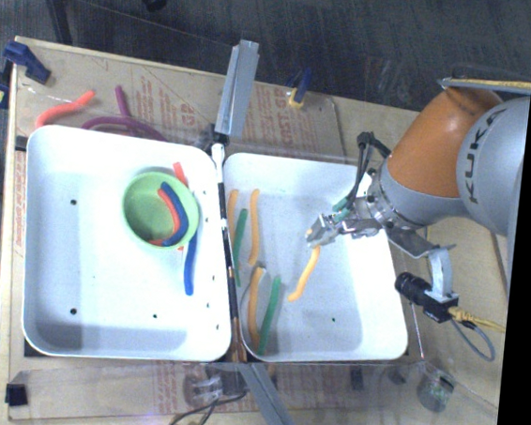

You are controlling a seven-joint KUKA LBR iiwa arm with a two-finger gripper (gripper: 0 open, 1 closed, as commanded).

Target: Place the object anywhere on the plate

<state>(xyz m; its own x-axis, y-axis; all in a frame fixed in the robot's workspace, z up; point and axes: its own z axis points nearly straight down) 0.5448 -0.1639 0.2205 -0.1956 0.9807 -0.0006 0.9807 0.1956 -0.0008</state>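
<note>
Reaching in from the right, your grey-and-orange arm (459, 161) hangs its gripper (323, 234) over the right bin (366, 335), fingers pinched on the top end of a yellow strip (303, 275) that dangles toward the bin floor. You can see the green plate (144, 205) in the left bin (75, 319), with red and blue strips (182, 217) lying across it, well apart from the gripper. More orange and green strips (261, 301) lie along the right bin's left side.

orange cord (65, 108) and purple cord (124, 126) on bench (350, 121).
</note>
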